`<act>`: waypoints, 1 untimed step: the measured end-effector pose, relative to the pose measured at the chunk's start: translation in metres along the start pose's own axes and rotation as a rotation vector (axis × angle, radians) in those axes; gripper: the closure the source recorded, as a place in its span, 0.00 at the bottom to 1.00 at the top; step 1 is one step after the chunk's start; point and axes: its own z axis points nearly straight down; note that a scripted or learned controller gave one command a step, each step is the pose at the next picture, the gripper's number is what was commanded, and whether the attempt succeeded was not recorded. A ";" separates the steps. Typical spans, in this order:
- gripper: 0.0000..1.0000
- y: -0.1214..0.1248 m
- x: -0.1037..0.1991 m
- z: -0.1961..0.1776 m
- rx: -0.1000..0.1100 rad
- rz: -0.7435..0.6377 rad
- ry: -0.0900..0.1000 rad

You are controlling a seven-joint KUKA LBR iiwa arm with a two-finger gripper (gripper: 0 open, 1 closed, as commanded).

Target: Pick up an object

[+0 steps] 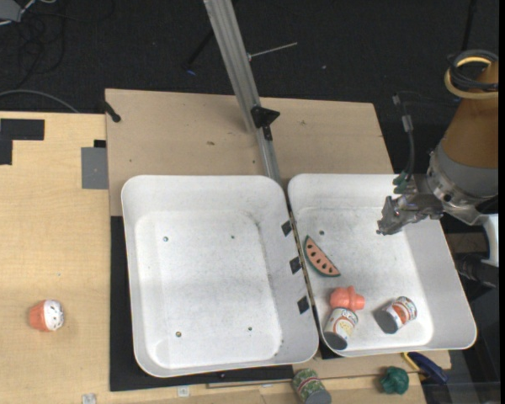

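In the right bin (366, 196) lie a watermelon slice (320, 257) near its left wall, an orange-pink toy (347, 297), a small can with a red and white label (341, 322) on its side, and a second can (397, 313) also on its side. My gripper (394, 217) hangs over the bin's upper right part, well away from all of them, up and to the right of the watermelon slice. Nothing shows between or under its tips.
The left bin (204, 272) stands beside the right one. A metal rail (240, 74) slants down to the gap between the bins. A red and white ball (46, 316) lies on the wooden bench at left. A can (307, 385) and a green object (394, 380) lie below the bins.
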 end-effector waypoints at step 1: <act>1.00 0.029 0.048 0.014 0.000 0.000 -0.001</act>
